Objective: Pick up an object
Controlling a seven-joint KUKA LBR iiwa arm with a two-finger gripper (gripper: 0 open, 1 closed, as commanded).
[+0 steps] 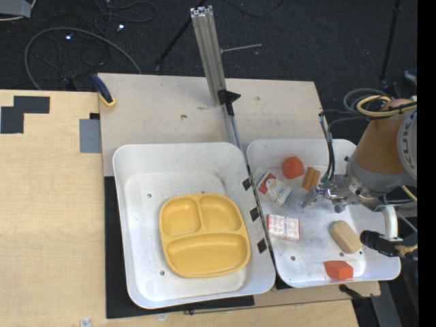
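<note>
1. Reaching in from the right, we are hanging the claw [317,197] low over the right bin [308,268], just beside the little carton with the red corner [274,187]. From this slanted view we cannot tell whether it is spread or pressed together, and we are seeing nothing between its tips.
2. We are treating anything loose in that bin as fair game: the red ball [293,167] and the orange-brown block [311,178] are lying near the back, the carton is sitting toward the bin's left wall, the pink-and-white packet [283,227] is resting nearer the middle, and the tan bread-like roll [345,236] and red wedge [339,270] are lying toward the front right.
3. We are judging the carton or the orange-brown block to be the likeliest target, since the claw is hovering between them; nothing is lifted yet.
4. We are leaving the left bin [139,176] alone for now: it is carrying a yellow divided plate [204,235], flat and broad, which we are guessing would be awkward to pinch.
5. We are noting that the items are scattered well apart, which is probably giving the claw room to come down around one without knocking another.
</note>
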